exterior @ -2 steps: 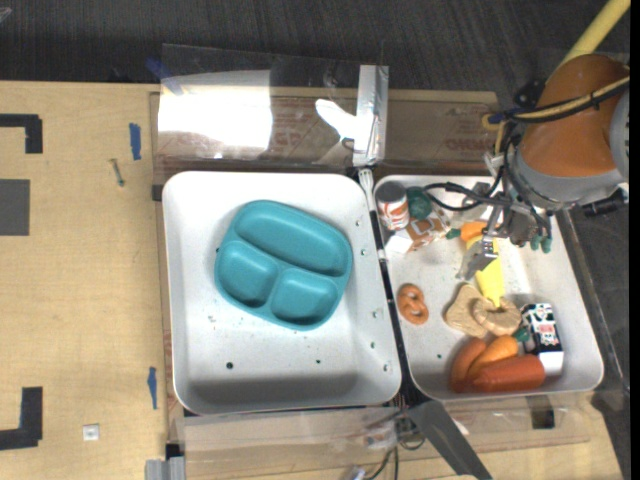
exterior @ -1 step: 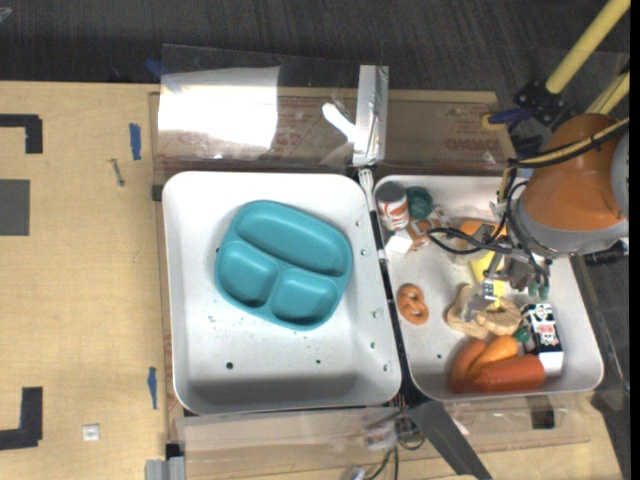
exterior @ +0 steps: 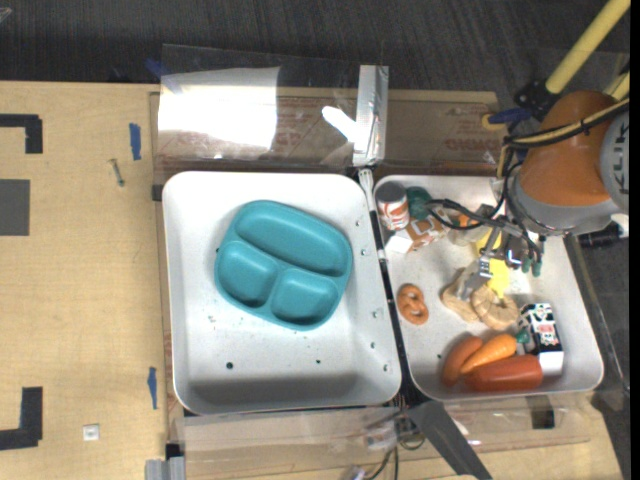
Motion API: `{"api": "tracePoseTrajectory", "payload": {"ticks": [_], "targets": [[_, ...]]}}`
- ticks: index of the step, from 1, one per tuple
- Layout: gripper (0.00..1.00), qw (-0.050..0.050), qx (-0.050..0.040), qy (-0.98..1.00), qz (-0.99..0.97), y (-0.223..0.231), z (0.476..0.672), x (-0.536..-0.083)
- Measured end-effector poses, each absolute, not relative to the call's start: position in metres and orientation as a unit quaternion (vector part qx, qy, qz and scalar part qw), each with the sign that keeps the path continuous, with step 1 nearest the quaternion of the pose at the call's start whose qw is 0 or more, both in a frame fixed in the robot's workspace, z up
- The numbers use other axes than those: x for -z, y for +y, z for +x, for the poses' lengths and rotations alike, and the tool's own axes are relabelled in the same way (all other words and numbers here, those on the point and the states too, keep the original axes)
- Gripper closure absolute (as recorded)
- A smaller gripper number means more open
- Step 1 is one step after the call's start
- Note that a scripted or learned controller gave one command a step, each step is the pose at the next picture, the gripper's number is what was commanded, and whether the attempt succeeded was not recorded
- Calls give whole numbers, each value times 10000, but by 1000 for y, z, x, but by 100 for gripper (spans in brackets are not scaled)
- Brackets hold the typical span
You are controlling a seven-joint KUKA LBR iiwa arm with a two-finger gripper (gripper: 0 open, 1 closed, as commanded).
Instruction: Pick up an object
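Note:
My gripper (exterior: 487, 276) reaches down into the right bin (exterior: 580, 298) from the upper right, under the arm's orange band (exterior: 562, 168). Its tip sits right over a tan, bread-like piece (exterior: 492, 309) in the middle of that bin, and cables hide the contact. Around it lie a brown pretzel (exterior: 412, 303), an orange carrot (exterior: 478, 353), a red oblong piece (exterior: 513, 371), a black-and-white patterned box (exterior: 541, 327) and a small white and red can (exterior: 395, 210).
The left bin (exterior: 190, 348) holds a teal divided plate (exterior: 284, 261). A brown toy figure (exterior: 426, 230) and dark cables lie at the right bin's back. A clear plastic sheet (exterior: 260, 118) stands behind the bins. A yellow pole (exterior: 597, 30) slants at the upper right.

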State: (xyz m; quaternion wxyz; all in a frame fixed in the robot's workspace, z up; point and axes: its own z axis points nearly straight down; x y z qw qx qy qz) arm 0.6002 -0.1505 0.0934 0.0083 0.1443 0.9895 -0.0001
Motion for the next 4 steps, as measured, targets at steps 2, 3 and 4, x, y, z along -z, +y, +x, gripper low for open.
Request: {"api": "tracePoseTrajectory", "payload": {"ticks": [2, 3, 4], "targets": [[100, 130, 2, 9912, 1320, -158, 549, -105], [0, 118, 2, 9912, 1320, -158, 548, -104], [0, 82, 13, 9929, 1187, -133, 576, -93]]}}
